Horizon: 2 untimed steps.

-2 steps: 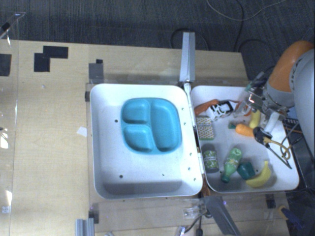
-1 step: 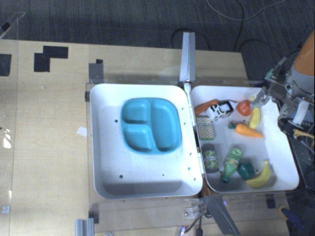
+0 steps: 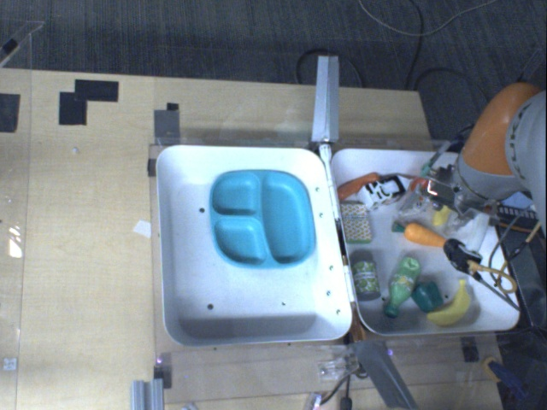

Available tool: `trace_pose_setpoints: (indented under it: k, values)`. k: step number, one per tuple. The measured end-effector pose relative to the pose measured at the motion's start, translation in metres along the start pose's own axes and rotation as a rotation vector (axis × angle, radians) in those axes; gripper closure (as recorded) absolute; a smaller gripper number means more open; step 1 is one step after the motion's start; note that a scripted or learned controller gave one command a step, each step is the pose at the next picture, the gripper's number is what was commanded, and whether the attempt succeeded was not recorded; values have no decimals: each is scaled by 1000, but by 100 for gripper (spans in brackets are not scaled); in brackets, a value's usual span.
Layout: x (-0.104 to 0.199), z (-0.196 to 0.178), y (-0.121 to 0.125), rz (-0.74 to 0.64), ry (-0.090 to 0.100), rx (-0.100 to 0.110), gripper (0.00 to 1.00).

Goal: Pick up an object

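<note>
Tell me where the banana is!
In the camera view, the banana lies in the right bin, near its front right corner, just right of the teal block and the green bottle.

I'm looking into a robotics lab: a pale wooden bench [image 3: 77, 229] on dark carpet [image 3: 171, 15], loose cables [image 3: 410, 15] trailing behind the bench, metal rails [image 3: 325, 101] bolted to it, black tape marks [image 3: 85, 96] near its back-left corner.

Even, bright overhead light; soft shadow inside near wall of left bin [image 3: 248, 327]; right bin [image 3: 504, 314] slightly blurred; mild grain throughout.
</note>
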<state>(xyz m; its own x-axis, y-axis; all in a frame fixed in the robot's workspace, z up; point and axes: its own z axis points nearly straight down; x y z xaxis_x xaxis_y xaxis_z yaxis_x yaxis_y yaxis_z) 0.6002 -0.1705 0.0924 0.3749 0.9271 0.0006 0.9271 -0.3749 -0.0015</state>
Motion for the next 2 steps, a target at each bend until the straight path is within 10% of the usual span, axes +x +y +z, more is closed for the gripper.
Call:
trace_pose_setpoints:
  k: [1,2]
  values:
    - [-12,6,13,144,3,-6,0]
    - [-7,-70,8,75,0,0,0]
